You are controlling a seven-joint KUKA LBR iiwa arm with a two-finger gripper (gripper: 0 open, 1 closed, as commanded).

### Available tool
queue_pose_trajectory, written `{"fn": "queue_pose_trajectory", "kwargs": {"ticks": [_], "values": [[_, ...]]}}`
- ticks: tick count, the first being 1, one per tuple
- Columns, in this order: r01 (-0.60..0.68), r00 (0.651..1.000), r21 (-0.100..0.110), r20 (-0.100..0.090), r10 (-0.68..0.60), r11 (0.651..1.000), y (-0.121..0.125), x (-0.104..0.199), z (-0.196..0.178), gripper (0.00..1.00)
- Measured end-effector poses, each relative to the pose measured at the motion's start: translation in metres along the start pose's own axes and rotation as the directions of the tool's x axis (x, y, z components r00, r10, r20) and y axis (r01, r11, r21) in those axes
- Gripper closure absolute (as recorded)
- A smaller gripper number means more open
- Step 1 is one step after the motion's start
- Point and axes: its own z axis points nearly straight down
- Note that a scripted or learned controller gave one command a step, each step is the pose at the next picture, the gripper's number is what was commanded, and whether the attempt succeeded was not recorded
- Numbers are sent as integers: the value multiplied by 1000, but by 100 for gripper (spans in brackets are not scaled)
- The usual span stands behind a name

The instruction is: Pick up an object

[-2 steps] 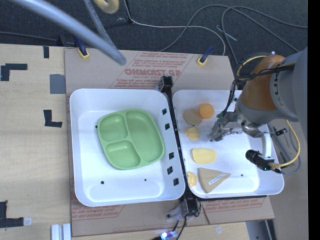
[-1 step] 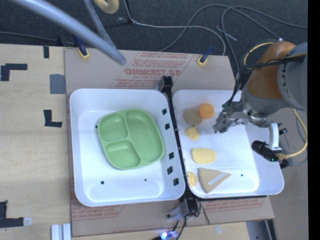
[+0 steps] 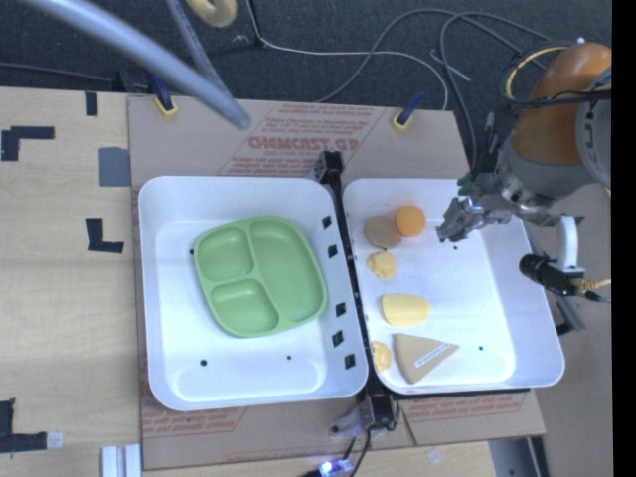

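The right bin [image 3: 497, 296] holds several food pieces: an orange ball [image 3: 409, 220], a brown round piece [image 3: 382, 232] touching it on the left, a small pale yellow lump [image 3: 381, 263], a yellow oblong piece [image 3: 405, 310], a tan wedge [image 3: 421, 355] and a small yellow bit [image 3: 380, 355] by the divider. My gripper [image 3: 453, 226] hovers over the bin's upper middle, just right of the orange ball, with nothing visible between its fingers.
A green divided plate [image 3: 260, 274] lies in the left bin [image 3: 169, 366]. The arm's grey body and orange band [image 3: 561, 97] stand over the right bin's far right corner. Cables [image 3: 417, 48] trail behind the bins. A black clip strip [image 3: 338, 266] runs between the bins.
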Motion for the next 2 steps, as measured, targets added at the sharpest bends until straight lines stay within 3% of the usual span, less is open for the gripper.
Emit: {"fn": "queue_pose_trajectory", "kwargs": {"ticks": [1,2], "values": [[0,1000,0,0,0,1000,1,0,-41,100],[4,1000,3,-2,-4,1000,-2,53,-47,100]]}}
